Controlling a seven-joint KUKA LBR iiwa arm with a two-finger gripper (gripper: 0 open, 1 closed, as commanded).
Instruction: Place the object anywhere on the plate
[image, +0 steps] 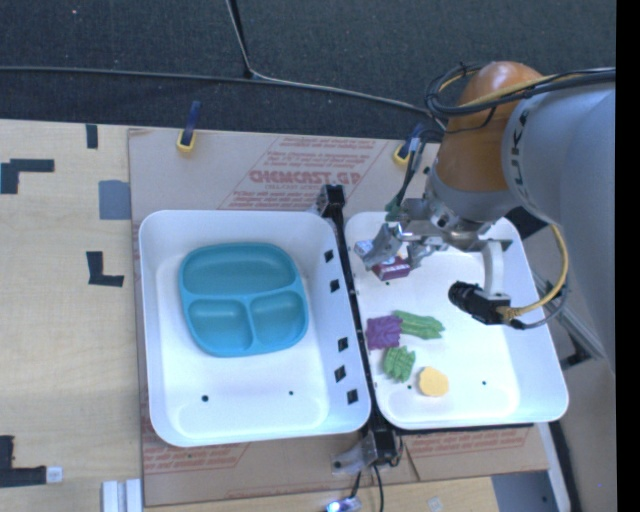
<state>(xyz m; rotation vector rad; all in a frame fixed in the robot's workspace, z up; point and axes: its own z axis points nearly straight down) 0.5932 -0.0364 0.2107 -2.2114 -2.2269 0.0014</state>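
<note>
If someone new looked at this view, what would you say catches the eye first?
Probably the teal divided plate, alone in the left bin. Next, the grey and orange arm reaching over the right bin, where a purple piece, two green pieces and a small yellow piece lie clustered.

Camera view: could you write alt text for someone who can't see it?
A grey robot arm's end effector hangs over the right bin, near a small maroon object. Purple, green and yellow toy pieces lie below it. The left bin holds a blue divided plate.
</note>
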